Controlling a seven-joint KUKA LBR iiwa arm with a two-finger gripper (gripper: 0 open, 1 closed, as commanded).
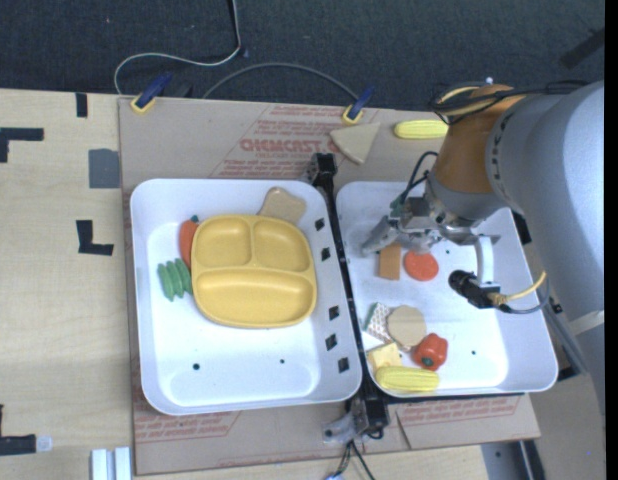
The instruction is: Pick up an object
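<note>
Gripper [407, 251] hangs low in the right bin [529, 368], just over a brown block [390, 263] beside an orange disc [421, 266]; its opening can't be judged. Block looks light and stiff; grip its long sides.

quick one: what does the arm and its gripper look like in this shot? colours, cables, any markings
The arm is a thick, rounded grey body with an orange band above the wrist. Below the band sits a dark metal gripper with light grey parts, over the right bin. Thin black cables loop around the wrist, and a yellow cable runs beside a black connector near the arm's lower edge. No markings can be made out.
</note>
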